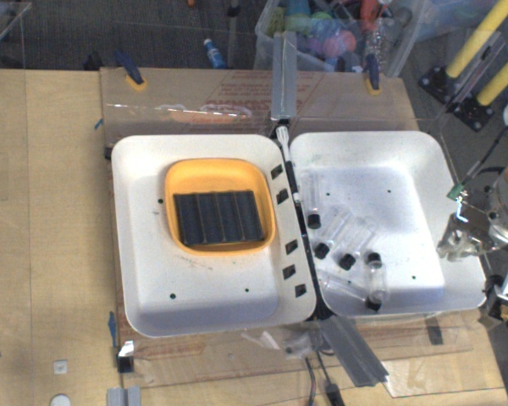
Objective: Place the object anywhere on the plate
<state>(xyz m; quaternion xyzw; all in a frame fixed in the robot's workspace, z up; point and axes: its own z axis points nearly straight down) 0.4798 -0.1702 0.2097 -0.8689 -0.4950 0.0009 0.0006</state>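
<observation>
While the gripper [459, 242] idles at the right bin's [406, 155] three o'clock rim, whether open or holding anything I can't tell | object: ribbed black slab [218, 218] flat on glossy orange plate [179, 182], left bin [144, 269] | step: seemingly done; next, pull clear

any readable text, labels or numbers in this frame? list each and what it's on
None can be read.
Cardboard sheet behind the bins: faint reddish print, too blurred to read.
Orange plate, dark ridged object on it, left bin, right bin: no markings visible.
Gripper at the right bin's edge: no label visible.
</observation>
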